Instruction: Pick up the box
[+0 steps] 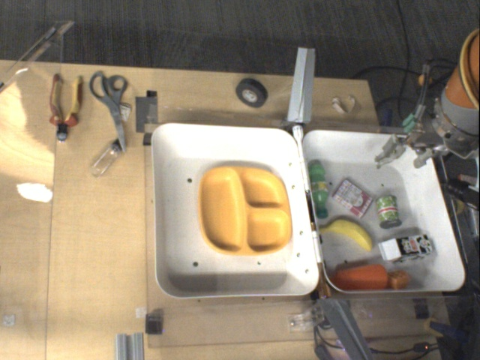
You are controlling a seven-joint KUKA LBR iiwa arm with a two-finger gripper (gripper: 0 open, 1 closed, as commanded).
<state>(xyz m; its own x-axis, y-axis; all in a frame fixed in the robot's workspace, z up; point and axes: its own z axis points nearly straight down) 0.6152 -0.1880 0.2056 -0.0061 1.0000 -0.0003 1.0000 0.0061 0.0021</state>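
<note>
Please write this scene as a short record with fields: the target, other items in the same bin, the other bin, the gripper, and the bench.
target: box, flat in the right bin, untouched
same bin: green bottle, small can, banana, carrot, toy car
left bin: yellow divided tray
gripper: over the right bin's upper right corner, apart from the box
bench: scissors, pliers, tape roll

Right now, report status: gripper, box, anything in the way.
Gripper high over right bin's far corner, holding nothing. Box flat mid-bin, untouched. Small can and banana close beside it.
</note>
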